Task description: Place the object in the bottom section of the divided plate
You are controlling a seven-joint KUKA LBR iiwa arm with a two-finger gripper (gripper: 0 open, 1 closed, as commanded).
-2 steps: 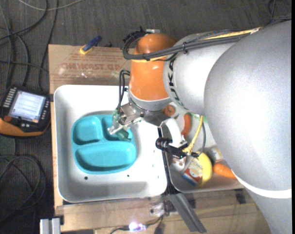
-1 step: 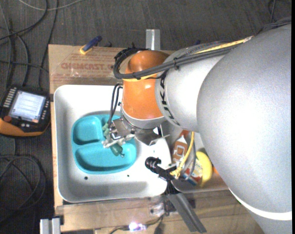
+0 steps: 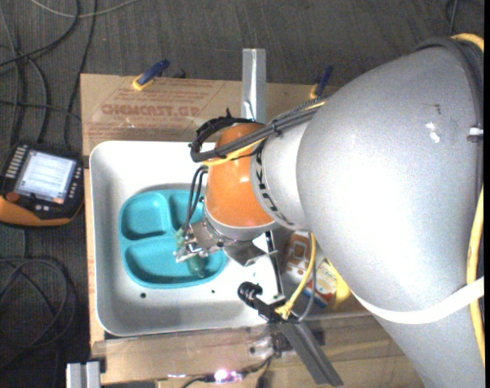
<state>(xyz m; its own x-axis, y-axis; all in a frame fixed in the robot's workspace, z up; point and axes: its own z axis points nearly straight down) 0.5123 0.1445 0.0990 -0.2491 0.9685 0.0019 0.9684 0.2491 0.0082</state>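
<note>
A teal divided plate [image 3: 148, 241] lies in the left white bin [image 3: 107, 297], with two small sections at the top and one wide section at the bottom. My gripper [image 3: 190, 249] hangs from the orange-banded wrist [image 3: 233, 188] over the right end of the plate's bottom section, low above it. A small greenish shape [image 3: 199, 263] shows just under the gripper against the teal; I cannot tell whether it is held or lying on the plate. The arm hides the plate's right edge.
The big grey arm [image 3: 390, 200] covers most of the right bin, where a few yellow and orange items [image 3: 326, 285] peek out. A tablet pendant [image 3: 39, 183] lies on the floor to the left. Clamps sit on the cardboard behind the bins.
</note>
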